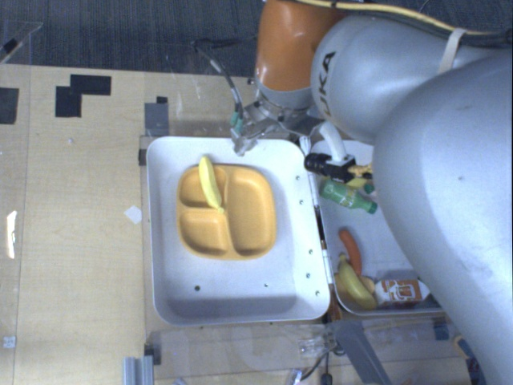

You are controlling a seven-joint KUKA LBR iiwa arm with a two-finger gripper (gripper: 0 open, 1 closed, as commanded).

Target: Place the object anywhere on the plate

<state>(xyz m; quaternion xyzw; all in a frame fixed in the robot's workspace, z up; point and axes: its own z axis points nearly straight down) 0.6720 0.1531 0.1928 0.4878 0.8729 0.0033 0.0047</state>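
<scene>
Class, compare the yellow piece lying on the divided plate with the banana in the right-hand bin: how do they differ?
The yellow piece is slim and pale; the banana is plumper and deeper yellow. The piece lies on the plate in the left bin; the banana lies in the right bin beside a carrot. Both are yellow and curved.

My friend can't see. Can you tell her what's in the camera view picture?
A yellow banana-shaped object lies on a yellow divided plate in the left white bin, with the robot's gripper just above the plate's far edge. The right bin holds a green bottle, a carrot and a banana.
</scene>
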